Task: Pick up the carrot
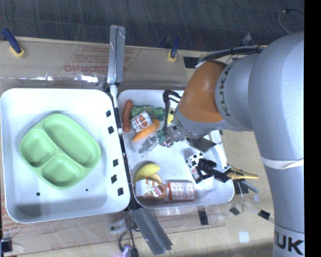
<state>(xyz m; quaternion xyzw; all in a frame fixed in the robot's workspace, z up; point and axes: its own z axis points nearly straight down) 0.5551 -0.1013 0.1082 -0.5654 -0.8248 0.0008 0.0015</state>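
Observation:
The carrot (145, 132) is a short orange piece lying at a slant in the upper left part of the right bin (177, 174). My gripper (153, 142) hangs low over that bin, just right of and below the carrot, with its metal tip close to the carrot's lower end. Nothing shows as held. The orange-banded wrist (203, 98) covers the bin's upper right part.
A reddish sausage (127, 115), a small labelled can (141, 120) and something green (157, 113) crowd the carrot's upper side. A banana (148, 171) and a lying brown bottle (167, 190) sit at the bin's front. The left bin (21, 208) holds a green divided plate (60, 150).

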